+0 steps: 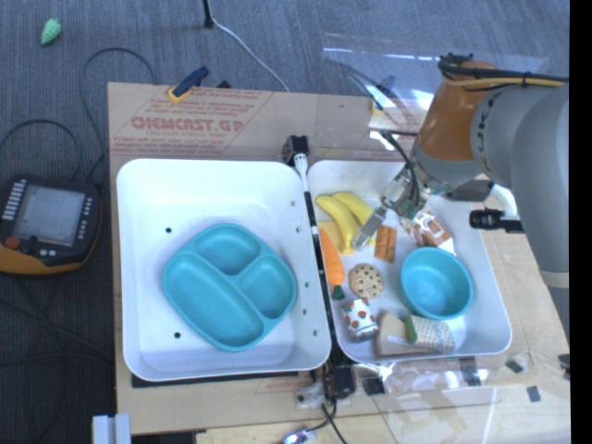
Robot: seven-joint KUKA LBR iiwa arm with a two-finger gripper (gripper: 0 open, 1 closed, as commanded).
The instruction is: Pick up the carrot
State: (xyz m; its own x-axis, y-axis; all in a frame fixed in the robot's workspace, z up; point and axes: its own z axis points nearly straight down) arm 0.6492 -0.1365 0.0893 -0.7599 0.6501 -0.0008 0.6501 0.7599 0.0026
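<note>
1. The grey arm (499,146) rises closest to the lens. It comes in from 3 o'clock, with its orange band above the right bin.
2. The left bin (139,248) holds a blue divided plate (229,285) near its middle, well apart from the work.
3. The right bin (370,176) is crowded. A blue bowl (436,283) sits at about 4 o'clock from the bin's centre.
4. Two bananas (340,215) lie at the bin's 10 o'clock.
5. The carrot (331,257) lies flat against the bin's left wall. Its long axis runs roughly 12 to 6, just below the bananas and touching or nearly touching them.
6. The gripper (396,203) hangs low at the bin's upper middle. From here I cannot tell whether it is spread or closed, and I see nothing held in it.
7. From the gripper the carrot lies at about 8 o'clock. I judge the move must go down-left over the bananas' lower end, then close across the carrot's short width.
8. The wall crowds the carrot on one side. A round cookie (366,280) sits at its 4 o'clock, a brown block (386,242) at its 2 o'clock, and a small can (360,319) beyond its lower tip.
9. A wrapped wedge (416,333) lies at the bin's 6 o'clock, clear of the path.
</note>
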